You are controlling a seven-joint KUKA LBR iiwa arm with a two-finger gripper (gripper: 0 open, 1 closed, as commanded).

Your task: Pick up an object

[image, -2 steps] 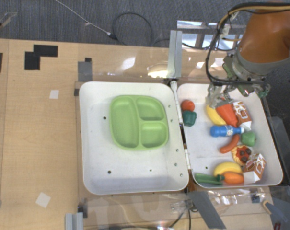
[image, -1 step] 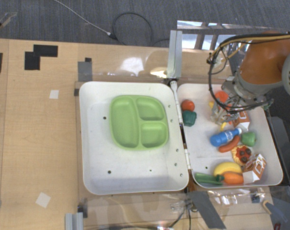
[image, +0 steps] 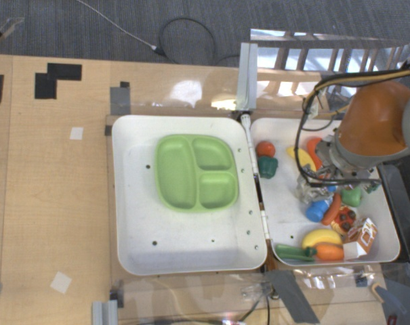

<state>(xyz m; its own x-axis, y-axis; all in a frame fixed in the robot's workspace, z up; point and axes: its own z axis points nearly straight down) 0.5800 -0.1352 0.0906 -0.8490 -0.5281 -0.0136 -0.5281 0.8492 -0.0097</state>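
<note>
Two white bins sit side by side on a light wood bench [image: 49, 202]. The left bin [image: 137, 249] holds a green plate [image: 194, 172] with three parts, one long part on its left and two small parts on its right. The plate lies flat near the middle of that bin.

The right bin [image: 282, 212] holds a heap of toy food. Near its top left corner is a red tomato [image: 265, 147], and a dark green pepper [image: 268, 167] touches it just below. Along the bottom edge lie a long green vegetable [image: 293, 252], an orange piece [image: 329, 252] and a yellow banana [image: 322, 237], all close together. A small snack packet [image: 364, 234] sits near the bottom right corner. A blue piece [image: 317, 210] lies in the middle of the pile, with a thin orange carrot [image: 333, 208] leaning beside it and a small green piece [image: 352, 197] just to the right.

The grey arm with its big orange band [image: 371, 124] reaches in from the right and hangs over the right bin. The gripper [image: 321, 185] points down into the toy pile, right above the blue piece and the carrot. It looks very close to them. The wrist and black cables [image: 305, 141] cover it, so I cannot tell how far apart it is, or if it is holding any toy.
</note>
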